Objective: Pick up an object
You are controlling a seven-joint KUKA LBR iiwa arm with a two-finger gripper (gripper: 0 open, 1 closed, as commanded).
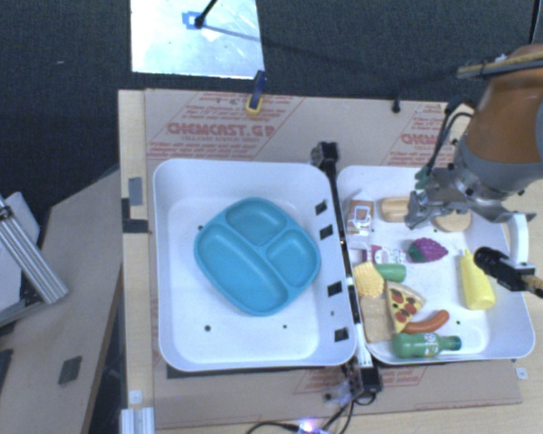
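left bin (pixel 176 242): tray (pixel 256 256) central (margins free) | right bin (pixel 516 333): toys crowded

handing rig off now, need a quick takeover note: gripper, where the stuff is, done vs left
Gripper: over the back of the right bin, above the purple grapes; nothing visibly held, finger state unreadable.
Right bin items: grapes, yellow bottle, pizza slice, hot dog, green bottle, corn, bread piece.
Left bin: blue divided plate.
Done: no pick visible yet.
Left: grasp and lift one object; grapes look nearest.
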